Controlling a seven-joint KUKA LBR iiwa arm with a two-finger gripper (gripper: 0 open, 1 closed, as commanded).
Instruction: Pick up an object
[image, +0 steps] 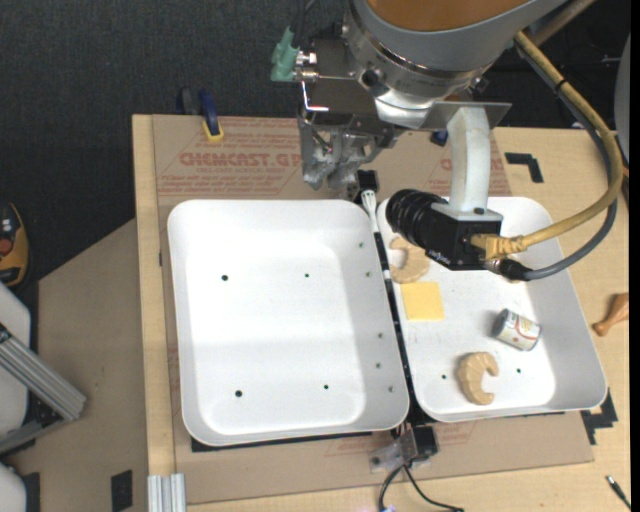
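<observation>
Two white bins sit side by side on a brown board (250, 150) that covers the tabletop. The left bin (200, 300) shows its bare white floor with a few small dark dots. The right bin (570, 350) holds all the loose things. A yellow square (423, 300) lies flat near the wall shared with the left bin. A tan croissant (478, 377) lies nearer the front edge. A small silver can (517, 330) lies on its side towards the right wall. A second tan piece (408, 262) lies just behind the square, close to the shared wall and partly covered by robot parts above it.

The hand (340, 172) hangs over the board just past the far rim of the left bin, near its right corner. It is well apart from every object in the right bin, and nothing can be seen in it. Whether it is apart or together I cannot tell, since the wrist hides much of it.

A blue and yellow clamp (207, 112) grips the board's far left edge.
</observation>
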